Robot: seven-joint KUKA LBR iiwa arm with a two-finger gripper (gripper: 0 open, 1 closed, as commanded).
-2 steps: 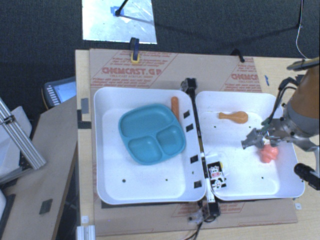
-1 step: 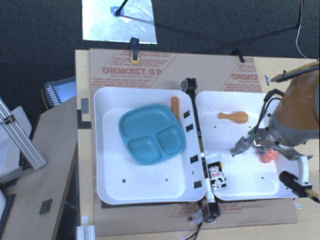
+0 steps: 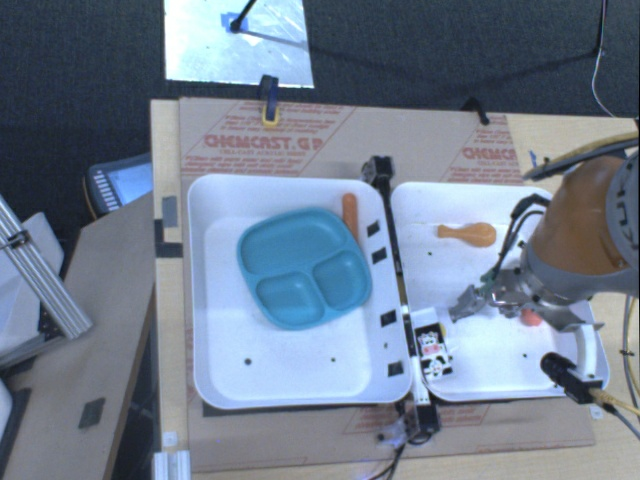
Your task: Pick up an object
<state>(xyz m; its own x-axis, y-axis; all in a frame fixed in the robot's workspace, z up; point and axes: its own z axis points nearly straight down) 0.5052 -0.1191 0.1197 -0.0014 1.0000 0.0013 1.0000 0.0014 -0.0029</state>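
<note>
In the right bin (image 3: 560, 200), an orange pear-shaped toy (image 3: 467, 233) lies near the far wall. A small red thing (image 3: 531, 317) peeks out from under the wrist, partly hidden by it. At the bin's near left corner rests a small black-and-white object (image 3: 432, 354). My gripper (image 3: 468, 302) hangs low over the middle of this bin and points left, about midway between the orange toy and the black-and-white object. I see nothing held in it.
The left bin (image 3: 215, 368) holds a blue divided plate (image 3: 303, 266), with a thin orange stick (image 3: 350, 214) at the plate's far right edge. A black rail with clips (image 3: 392, 268) runs between the bins. The arm covers the right bin's right side.
</note>
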